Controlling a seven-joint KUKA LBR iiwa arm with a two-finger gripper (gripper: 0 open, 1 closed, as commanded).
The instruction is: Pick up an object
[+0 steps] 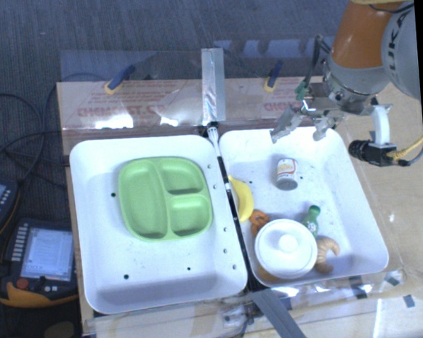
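Lying below open gripper (301,128): small can (286,172).

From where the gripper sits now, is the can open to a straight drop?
Probably yes. The gripper hangs open above the right bin's far edge, and the can lies just below it in the view, apart from the other items, nothing over it.

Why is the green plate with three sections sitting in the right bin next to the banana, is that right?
Not quite. The green plate has three sections, but the camera view shows it in the left bin. The banana lies in the right bin, just across the divide from it.
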